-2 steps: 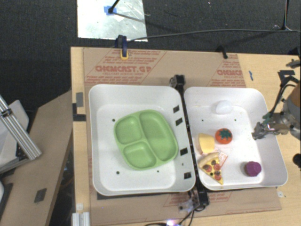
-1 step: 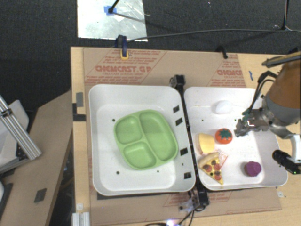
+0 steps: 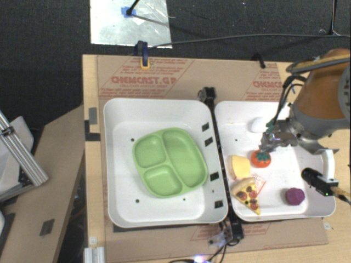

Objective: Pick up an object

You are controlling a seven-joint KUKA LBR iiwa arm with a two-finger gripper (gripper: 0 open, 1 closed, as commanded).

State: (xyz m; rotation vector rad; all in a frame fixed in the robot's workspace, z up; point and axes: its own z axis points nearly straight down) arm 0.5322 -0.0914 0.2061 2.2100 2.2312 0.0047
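The tomato (image 3: 261,159) is small and round, orange-red with a green top; it lies in the right bin (image 3: 241,114), near the middle. The end effector (image 3: 270,142) is just above it, at about one o'clock, touching or almost touching its top; whether it is open or closed I cannot tell. At nine o'clock from the tomato lies a yellow cheese piece (image 3: 239,166); at seven o'clock a pizza slice (image 3: 248,193); at four o'clock a purple ball (image 3: 295,196). The left bin (image 3: 118,147) on the desk (image 3: 164,73) holds a green divided plate (image 3: 170,161).
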